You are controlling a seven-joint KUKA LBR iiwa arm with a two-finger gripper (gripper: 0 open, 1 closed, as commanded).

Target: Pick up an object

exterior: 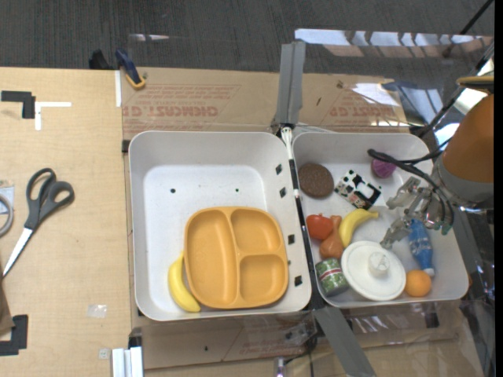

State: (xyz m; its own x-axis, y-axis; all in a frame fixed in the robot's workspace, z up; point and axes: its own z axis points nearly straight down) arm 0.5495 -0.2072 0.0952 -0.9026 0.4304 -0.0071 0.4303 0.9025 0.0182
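The end effector point(409, 210) is parked at the frame's right, over the right bin point(452, 289), fingers spread with nothing clamped, and the blue bottle point(421, 246) is found just below it, long axis running roughly up-down in frame.

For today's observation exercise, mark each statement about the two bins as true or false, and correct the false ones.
1. The orange tray lies in the left bin. True.
2. A banana lies beside the tray. True.
3. The scissors lie in the right bin. False: they lie on the bench, left of both bins.
4. The gripper hangs over the left bin. False: it is over the right bin.
5. The white lid sits in the right bin. True.
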